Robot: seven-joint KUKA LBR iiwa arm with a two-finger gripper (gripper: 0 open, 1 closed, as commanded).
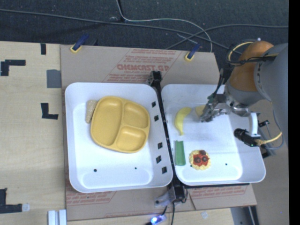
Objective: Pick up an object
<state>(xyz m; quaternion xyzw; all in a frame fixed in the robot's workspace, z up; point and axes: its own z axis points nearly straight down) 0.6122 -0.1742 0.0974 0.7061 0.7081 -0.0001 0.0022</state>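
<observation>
I see my gripper (206, 116) low in the right bin (243, 172), over something yellowish; how it's set is too blurred for me to tell. The banana (181, 118) lies just left of it. A green block (179, 153) and a pizza toy (200, 159) sit nearer the camera, with the yellow tray (120, 124) further left.

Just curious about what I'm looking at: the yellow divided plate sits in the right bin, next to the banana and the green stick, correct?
Not quite. The camera view shows the yellow divided plate in the left bin. The banana and green stick lie in the right bin.
</observation>
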